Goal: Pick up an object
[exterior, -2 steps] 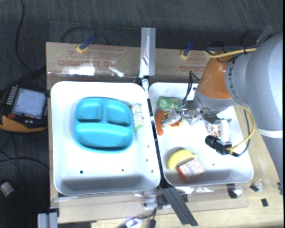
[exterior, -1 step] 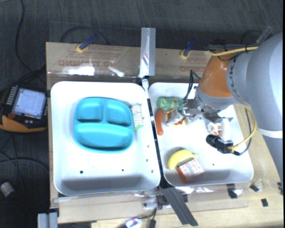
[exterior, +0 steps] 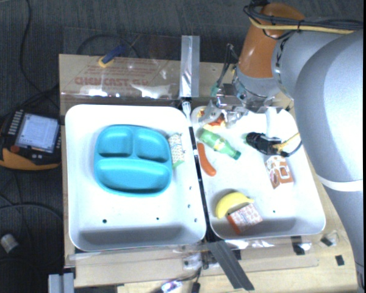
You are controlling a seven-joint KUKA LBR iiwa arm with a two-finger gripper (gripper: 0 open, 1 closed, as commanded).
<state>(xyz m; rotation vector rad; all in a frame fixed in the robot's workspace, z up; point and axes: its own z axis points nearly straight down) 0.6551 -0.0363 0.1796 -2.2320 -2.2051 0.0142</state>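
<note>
Green bottle lies tilted just below my claw, at the right bin's far-left corner — whether my claw is open or closed, I cannot tell. A red sausage sits beside the bottle, nearer the camera. Farther left, the other bin holds a blue tray.

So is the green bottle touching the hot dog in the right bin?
Cannot tell. In the camera view the green bottle lies just above the upper end of the hot dog, so close that neither a gap nor contact shows plainly.
</note>
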